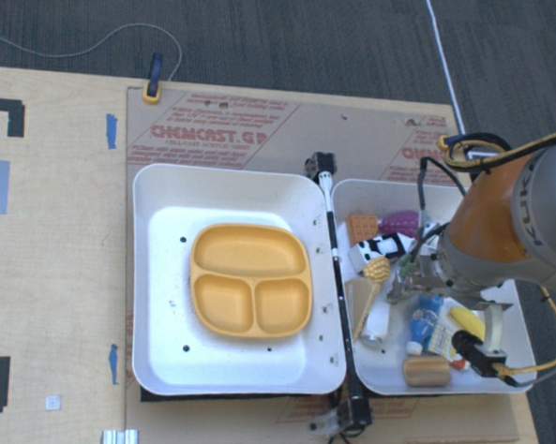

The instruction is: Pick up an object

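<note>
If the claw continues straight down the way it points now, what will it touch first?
Probably the blue-and-white tube, which lies in the right bin just under the claw, close to the ice-cream cone toy. Depth is hard to judge from above, so it may meet the bin floor beside the tube instead.

The right bin point(523, 367) is crowded, small items lying close together with little room between. In the left bin point(154, 256), a yellow divided plate point(252, 280) fills the middle, leaving bare floor along its walls.

glossy plastic tray point(252, 280) (yellow), matt cardboard point(213, 133)
</note>
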Available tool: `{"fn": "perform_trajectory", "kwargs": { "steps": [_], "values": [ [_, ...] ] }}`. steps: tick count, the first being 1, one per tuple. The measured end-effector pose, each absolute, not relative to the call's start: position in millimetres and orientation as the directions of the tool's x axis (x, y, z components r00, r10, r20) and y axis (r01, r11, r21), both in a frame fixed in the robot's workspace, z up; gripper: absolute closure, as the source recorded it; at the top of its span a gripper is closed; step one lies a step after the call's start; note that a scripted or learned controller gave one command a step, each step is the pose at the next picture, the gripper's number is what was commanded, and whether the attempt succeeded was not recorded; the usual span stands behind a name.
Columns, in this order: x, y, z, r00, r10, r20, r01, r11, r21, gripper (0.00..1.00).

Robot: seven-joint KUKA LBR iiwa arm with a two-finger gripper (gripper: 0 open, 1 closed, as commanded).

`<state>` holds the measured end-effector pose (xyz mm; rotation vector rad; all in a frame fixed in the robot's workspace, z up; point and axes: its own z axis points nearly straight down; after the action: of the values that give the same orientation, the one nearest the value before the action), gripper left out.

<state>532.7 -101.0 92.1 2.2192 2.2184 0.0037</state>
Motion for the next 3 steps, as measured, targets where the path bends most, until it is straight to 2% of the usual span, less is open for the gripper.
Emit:
{"fn": "perform_trajectory", "kwargs": {
  "steps": [1,2,3],
  "values": [
    [533.0,-100,91,-0.001,1.000,0.000,1.000,0.001,0.004,0.00],
    [529.3,-100,90,-0.002,1.000,-0.003,1.000,0.002,0.016,0.00],
    [529.7,-105,101,0.003,1.000,-0.014,1.000,-0.003,0.022,1.00]
  ]
}}
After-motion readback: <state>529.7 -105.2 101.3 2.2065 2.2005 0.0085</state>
